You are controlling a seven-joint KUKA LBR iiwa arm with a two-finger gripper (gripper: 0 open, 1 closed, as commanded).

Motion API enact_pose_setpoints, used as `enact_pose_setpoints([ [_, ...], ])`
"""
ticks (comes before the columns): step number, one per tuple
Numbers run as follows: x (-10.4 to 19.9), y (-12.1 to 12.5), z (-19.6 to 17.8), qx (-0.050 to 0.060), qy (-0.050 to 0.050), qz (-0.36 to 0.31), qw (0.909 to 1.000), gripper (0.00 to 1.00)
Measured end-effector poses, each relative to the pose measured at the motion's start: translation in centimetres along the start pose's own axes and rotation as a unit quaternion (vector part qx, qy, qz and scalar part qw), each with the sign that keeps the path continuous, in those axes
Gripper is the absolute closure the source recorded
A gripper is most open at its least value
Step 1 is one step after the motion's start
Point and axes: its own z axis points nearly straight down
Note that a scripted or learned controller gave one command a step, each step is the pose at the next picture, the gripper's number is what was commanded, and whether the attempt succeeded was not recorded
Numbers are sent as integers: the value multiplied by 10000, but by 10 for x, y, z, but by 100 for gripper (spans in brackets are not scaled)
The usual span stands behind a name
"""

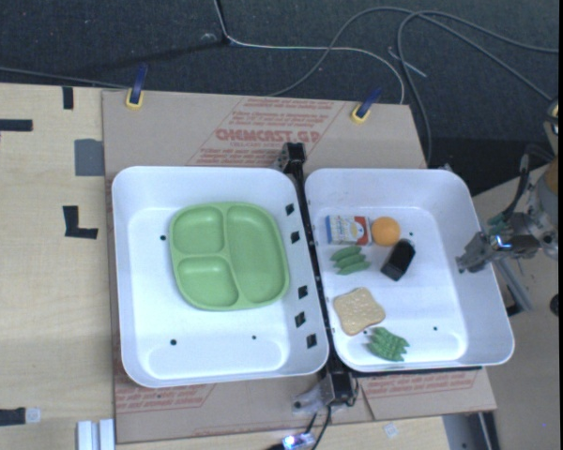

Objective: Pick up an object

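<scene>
Tool (471, 257) sits at the right edge of the frame, over the right bin's rim (488, 279); can't tell how it's set, nothing visibly held. Approach step. Nearest candidate: black block (398, 260), mid-bin beside the orange ball (386, 231). Next: move left, descend over it.

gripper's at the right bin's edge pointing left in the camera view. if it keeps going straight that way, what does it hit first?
Most likely the black object: it lies nearest the gripper along that leftward line, with bare floor of the right bin between them. Height is unclear from this slanted view, so it could pass above it.
</scene>
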Motion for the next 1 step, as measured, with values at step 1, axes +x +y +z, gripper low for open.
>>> enact_pose_setpoints([
  [1, 0, 1, -26, 15, 8, -1, 10000, 100],
])
